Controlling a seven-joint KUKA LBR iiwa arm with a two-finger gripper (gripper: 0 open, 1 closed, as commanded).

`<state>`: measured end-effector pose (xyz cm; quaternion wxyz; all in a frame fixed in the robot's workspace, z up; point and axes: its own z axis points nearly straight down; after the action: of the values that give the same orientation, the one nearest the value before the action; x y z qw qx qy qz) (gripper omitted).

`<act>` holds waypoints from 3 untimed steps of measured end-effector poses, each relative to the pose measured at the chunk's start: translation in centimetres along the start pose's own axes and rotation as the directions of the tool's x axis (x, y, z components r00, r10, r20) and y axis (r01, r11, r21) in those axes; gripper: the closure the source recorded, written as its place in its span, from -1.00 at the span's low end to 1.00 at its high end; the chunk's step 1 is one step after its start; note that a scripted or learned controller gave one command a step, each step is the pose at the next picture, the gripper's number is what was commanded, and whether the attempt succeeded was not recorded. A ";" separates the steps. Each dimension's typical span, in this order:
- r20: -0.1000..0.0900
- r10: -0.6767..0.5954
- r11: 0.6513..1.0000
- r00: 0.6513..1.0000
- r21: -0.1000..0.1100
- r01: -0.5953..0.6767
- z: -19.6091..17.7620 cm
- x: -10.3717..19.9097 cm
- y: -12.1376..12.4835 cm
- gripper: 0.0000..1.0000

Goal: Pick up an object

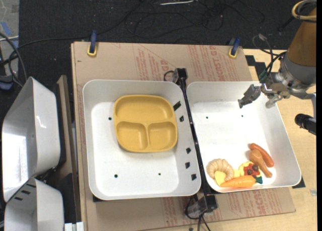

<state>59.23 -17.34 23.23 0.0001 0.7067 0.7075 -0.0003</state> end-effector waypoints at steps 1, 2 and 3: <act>-0.001 0.003 1.000 1.000 0.004 -0.003 5.8 -0.9 -0.2 -1.00; -0.002 0.002 1.000 1.000 0.005 -0.002 12.2 -0.7 0.1 -1.00; -0.001 0.002 1.000 1.000 0.002 -0.002 14.1 -0.6 0.1 -1.00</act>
<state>59.31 -17.98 9.13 -0.0007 0.7073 0.7069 -0.0007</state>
